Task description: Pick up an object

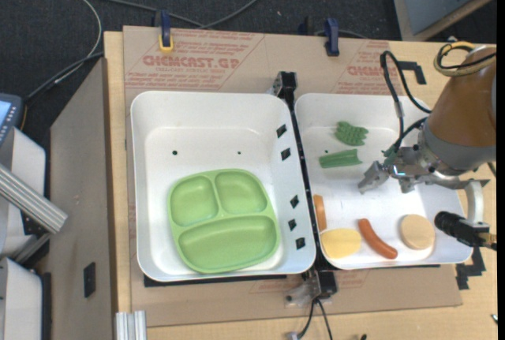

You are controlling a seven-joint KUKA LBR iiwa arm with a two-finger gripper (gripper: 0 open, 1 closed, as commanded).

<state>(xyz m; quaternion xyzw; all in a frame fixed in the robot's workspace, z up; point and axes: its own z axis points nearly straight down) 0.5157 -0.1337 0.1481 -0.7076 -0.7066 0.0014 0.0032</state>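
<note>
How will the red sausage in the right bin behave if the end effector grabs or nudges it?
The red sausage looks like a smooth, glossy toy, so it may slip between fingers. Its rounded, slightly curved body lies flat on the right bin, so a sideways push would probably roll or spin it. It sits between the yellow piece and tan round piece, which could be bumped.

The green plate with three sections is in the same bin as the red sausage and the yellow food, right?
Not quite. The camera view shows the green three-section plastic plate alone in the left white bin. The red sausage and the round yellow food piece lie in the right white bin.
</note>
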